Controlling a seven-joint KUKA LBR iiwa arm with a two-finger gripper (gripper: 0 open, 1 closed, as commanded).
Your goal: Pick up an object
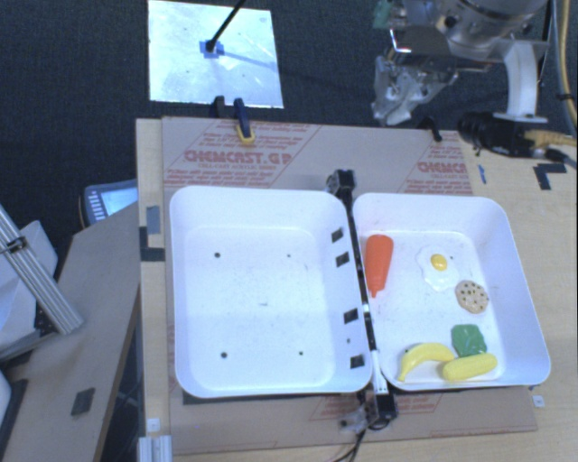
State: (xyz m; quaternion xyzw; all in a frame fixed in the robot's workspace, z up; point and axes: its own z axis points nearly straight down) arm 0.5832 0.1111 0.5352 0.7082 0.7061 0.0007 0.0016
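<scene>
A: Where is the pincer [395,101] hanging?
B: At one o'clock, above the desk [298,149]; its opening is probably too blurred to tell.
A: The target?
B: The carrot [377,263] is lying in the right bin [519,271].

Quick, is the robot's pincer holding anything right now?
Pincer: up above the bins, nothing seen in it; open or shut cannot be told.

My single fixed camera sits above the desk [506,194], looking down at a slant from a middling distance, taking in the left bin [181,298] and right bin [519,298] together, with the arm [470,27] entering top right.
</scene>
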